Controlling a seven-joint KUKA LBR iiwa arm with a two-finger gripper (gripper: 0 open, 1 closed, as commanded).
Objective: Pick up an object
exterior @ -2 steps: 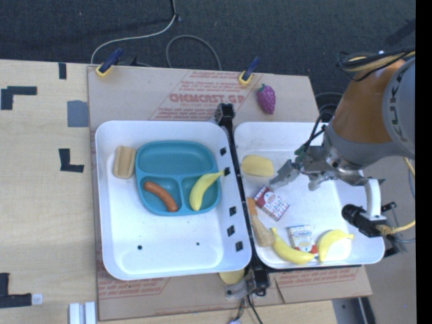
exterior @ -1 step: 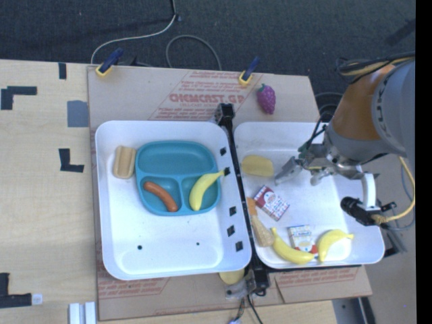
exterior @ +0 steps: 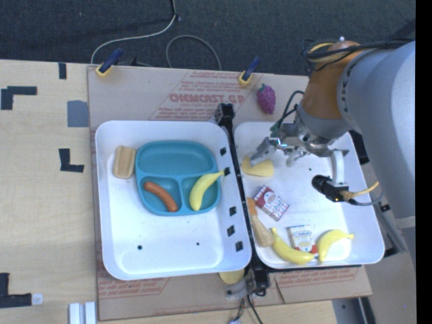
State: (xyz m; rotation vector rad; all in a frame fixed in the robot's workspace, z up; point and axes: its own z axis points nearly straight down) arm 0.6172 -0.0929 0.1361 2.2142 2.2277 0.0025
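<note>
My gripper hangs over the far left part of the right bin, and its fingers look open with nothing between them. Just below and left of it lies a pale yellow piece, close to one fingertip. Further toward the front of this bin are a red and white packet, a tan bread piece, a banana, a small white packet and a yellow and white item.
The left bin holds a blue divided plate with a sausage and a banana, and a bread slice beside it. Purple grapes lie on the cardboard behind the bins. The arm's bulk covers the right bin's far right.
</note>
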